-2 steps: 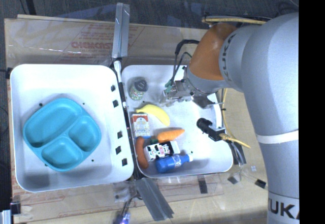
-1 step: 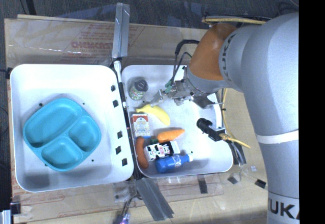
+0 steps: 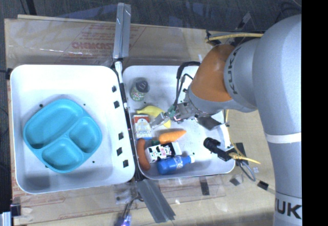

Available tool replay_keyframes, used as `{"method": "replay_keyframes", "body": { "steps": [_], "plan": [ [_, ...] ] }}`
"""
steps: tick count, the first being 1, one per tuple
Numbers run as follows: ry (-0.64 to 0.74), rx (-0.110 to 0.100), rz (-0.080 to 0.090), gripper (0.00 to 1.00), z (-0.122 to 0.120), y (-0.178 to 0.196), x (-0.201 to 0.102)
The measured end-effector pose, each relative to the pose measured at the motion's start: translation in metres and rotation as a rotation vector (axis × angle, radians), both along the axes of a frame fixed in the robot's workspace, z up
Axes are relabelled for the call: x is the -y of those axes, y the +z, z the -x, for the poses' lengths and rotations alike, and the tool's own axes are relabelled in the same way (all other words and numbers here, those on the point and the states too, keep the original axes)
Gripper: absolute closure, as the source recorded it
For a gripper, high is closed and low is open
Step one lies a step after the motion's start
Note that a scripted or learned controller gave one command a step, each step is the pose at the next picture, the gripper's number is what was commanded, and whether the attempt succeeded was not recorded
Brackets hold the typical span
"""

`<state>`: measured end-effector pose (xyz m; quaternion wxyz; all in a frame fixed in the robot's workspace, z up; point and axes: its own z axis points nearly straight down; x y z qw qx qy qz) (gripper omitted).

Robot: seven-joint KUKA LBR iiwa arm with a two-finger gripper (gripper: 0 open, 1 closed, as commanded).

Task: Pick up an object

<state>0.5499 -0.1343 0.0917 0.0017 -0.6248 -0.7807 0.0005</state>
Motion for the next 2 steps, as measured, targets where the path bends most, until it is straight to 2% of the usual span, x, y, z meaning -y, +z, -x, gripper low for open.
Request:
{"method": "replay_keyframes", "body": {
  "steps": [1,2],
  "plan": [
    [0.004,0.000,0.001,1.00,-0.001,0.010,0.001],
    [0.147,0.004,0.001,1.00,-0.024,0.125,-0.063]
  ]
}}
